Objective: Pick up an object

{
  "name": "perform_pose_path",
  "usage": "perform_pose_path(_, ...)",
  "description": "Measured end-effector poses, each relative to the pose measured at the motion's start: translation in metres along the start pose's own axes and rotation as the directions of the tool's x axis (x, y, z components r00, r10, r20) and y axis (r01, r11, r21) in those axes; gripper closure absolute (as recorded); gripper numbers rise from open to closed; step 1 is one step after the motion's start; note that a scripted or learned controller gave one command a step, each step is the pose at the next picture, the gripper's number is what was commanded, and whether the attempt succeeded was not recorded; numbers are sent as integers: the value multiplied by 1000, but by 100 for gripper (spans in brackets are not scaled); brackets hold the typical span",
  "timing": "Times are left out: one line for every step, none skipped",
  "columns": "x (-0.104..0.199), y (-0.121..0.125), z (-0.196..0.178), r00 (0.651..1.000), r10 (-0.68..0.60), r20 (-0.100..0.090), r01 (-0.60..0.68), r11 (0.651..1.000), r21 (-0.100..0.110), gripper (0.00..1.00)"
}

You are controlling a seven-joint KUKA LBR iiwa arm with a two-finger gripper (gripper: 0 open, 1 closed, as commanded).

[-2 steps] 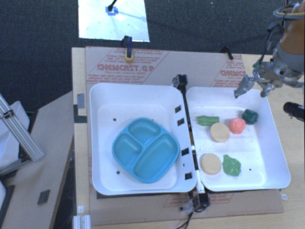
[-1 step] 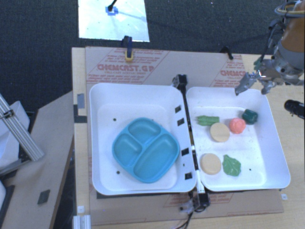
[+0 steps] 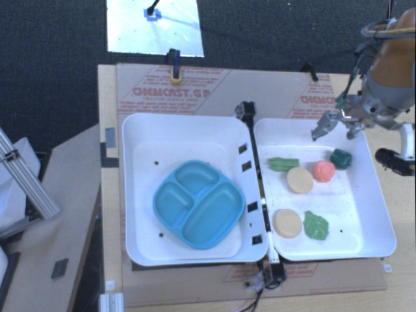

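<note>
Above the far edge of the right bin, the hand hangs at the end of the grey arm, which reaches in from the right with its orange band just above the wrist. Its two fingers are spread apart with nothing between them; one fingertip points down and left over the bin's back wall.

Inside the right bin lie six small objects. A dark green piece sits nearest the hand, below and just right of it, with a pink-red ball just beside it to the left. A long green piece lies further left, near the divider between the bins. A tan round disc rests just below the gap between the long green piece and the ball. Toward the near side, a second tan disc lies just beside a crumpled green piece.

The left bin holds a blue sectioned plate, set at a tilt to the bin's walls. Both bins rest on the surface, on a sheet printed with red lettering.
</note>
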State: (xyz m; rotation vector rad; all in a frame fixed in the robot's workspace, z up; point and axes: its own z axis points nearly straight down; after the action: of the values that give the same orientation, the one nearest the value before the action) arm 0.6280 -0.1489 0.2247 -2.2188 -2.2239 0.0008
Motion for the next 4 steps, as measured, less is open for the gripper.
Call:
perform_pose_path(10, 4, 49, 1000, -3, 0, 3, 1000, 0, 0)
perform_pose_path(4, 12, 102, 1000, 0, 1, 0, 1000, -1, 0)
perform_pose_path(4, 13, 89, 1000, -1, 1, 1, 1000, -5, 100)
perform_pose_path(3, 13, 24, 1000, -2, 1, 2, 1000, -7, 100)
